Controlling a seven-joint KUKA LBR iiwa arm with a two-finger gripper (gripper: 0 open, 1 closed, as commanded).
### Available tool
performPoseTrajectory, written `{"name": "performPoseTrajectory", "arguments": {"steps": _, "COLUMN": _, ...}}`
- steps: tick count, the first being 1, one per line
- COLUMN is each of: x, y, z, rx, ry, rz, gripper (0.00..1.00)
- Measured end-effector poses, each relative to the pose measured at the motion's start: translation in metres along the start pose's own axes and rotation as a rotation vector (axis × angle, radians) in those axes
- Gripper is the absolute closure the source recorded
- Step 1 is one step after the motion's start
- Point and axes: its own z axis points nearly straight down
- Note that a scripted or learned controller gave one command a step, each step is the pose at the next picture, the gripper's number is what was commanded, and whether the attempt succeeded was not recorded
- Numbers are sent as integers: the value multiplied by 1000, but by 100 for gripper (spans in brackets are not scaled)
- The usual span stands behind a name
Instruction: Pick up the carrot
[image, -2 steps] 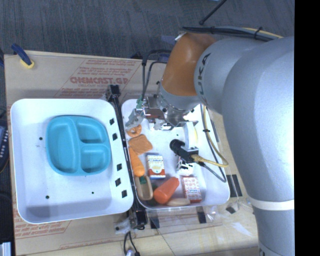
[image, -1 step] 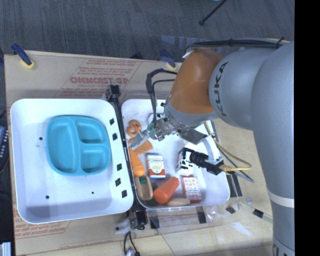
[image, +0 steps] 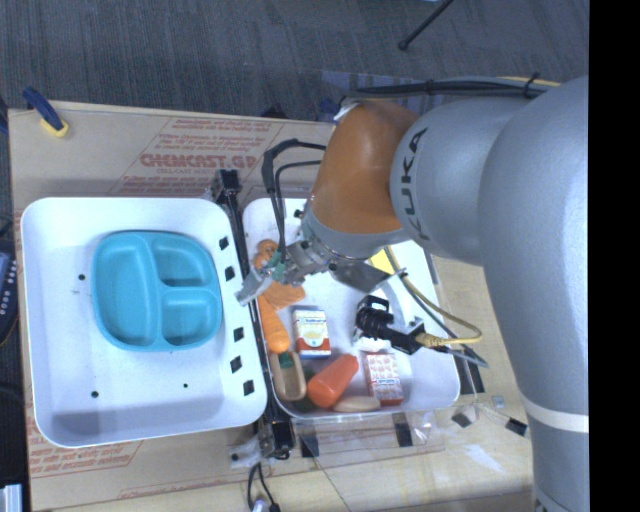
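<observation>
Cardboard covered the bench (image: 150, 150), on which two white bins were set side by side; a blue divided tray (image: 157, 290) lay in the left bin (image: 50, 330). The right bin (image: 440, 385) held the carrot (image: 275, 325) along its left wall, beside a small carton (image: 313, 332). The gripper (image: 272, 272) was lowered at the carrot's upper end; its state could not be told. The approach step seemed in hand; a closing on the carrot and a lift were called for next.

Bright overhead light, soft shadows, perhaps slightly blurred.
</observation>
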Motion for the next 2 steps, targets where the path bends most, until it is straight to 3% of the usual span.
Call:
{"name": "performPoseTrajectory", "arguments": {"steps": 1, "x": -90, "y": 17, "z": -1, "rx": -2, "ry": -5, "rz": 14, "gripper": 0}}
{"name": "performPoseTrajectory", "arguments": {"steps": 2, "x": -126, "y": 58, "z": -65, "rx": -10, "ry": -7, "rz": -19, "gripper": 0}}
